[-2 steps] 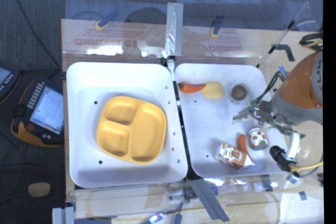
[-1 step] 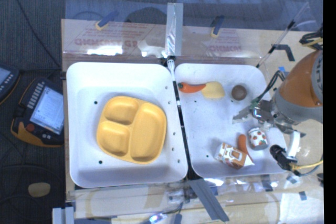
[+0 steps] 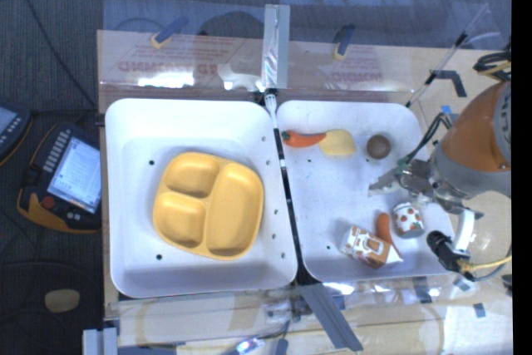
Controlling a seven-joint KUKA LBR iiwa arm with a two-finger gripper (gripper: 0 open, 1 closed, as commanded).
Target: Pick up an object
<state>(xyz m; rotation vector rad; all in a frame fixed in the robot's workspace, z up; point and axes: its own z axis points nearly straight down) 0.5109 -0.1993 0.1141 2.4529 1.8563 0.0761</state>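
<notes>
My gripper (image 3: 397,179) hangs over the right part of the right bin (image 3: 332,179), at the end of the grey arm with its orange band (image 3: 484,137). Just below it lies a small round white object with red spots (image 3: 408,219). Left of that lie a short orange-red sausage shape (image 3: 382,226) and a small white and orange carton (image 3: 366,246). Along the bin's far side lie an orange carrot (image 3: 304,139), a pale yellow piece (image 3: 338,143) and a brown ball (image 3: 378,146). Nothing shows between the gripper's tips.
The left bin (image 3: 133,145) holds a yellow divided plate (image 3: 209,203). A raised rim (image 3: 283,187) separates the two bins. A black cable end (image 3: 440,248) hangs by the right bin's near right corner. A handheld pendant (image 3: 62,179) lies on the floor at left.
</notes>
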